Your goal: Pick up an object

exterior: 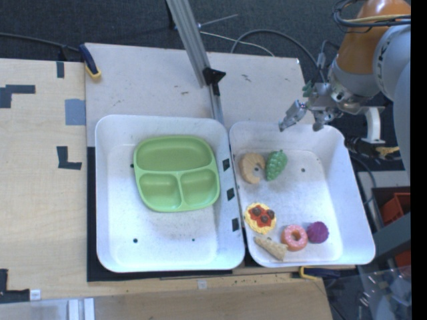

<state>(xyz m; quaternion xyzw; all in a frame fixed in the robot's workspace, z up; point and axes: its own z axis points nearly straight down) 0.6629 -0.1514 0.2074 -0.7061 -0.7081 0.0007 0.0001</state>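
The right bin (pixel 347 199) holds several toy foods: a tan bagel (pixel 251 167), a green leafy piece (pixel 275 165), a yellow round with red spots (pixel 260 217), a pink donut (pixel 293 237), a purple ball (pixel 318 232) and a tan wedge (pixel 270 247). My gripper (pixel 303 120) hangs over the far rim of that bin, up and to the right of the green piece. It is open, its two fingers spread apart with nothing between them.
A green divided plate (pixel 177 172) lies in the left bin (pixel 113 232). A slanted metal bar (pixel 193 39) runs down to the gap between the bins. Cables trail across the bench behind the right bin.
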